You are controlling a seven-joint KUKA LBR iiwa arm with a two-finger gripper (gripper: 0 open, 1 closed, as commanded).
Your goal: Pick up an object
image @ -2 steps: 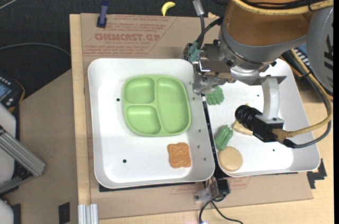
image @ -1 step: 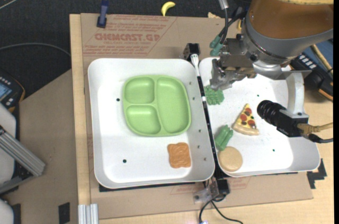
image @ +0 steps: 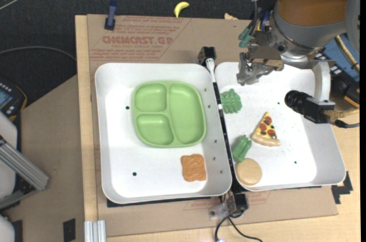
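Note:
My gripper (image: 250, 76) hangs over the back left part of the right bin (image: 303, 178), with nothing seen between its fingers. Just below and left of it lies a green broccoli piece (image: 231, 101) against the bin's left wall. A pizza slice (image: 266, 130) lies near the bin's middle. A green pickle-like piece (image: 241, 147) and a round tan cookie (image: 249, 171) sit at the front left corner of that bin.
The left bin (image: 114, 166) holds a green divided plate (image: 169, 113) and an orange waffle-like piece (image: 193, 167) at its front right. A yellow banana (image: 180, 7) and a blue clip (image: 110, 14) lie beyond the bins.

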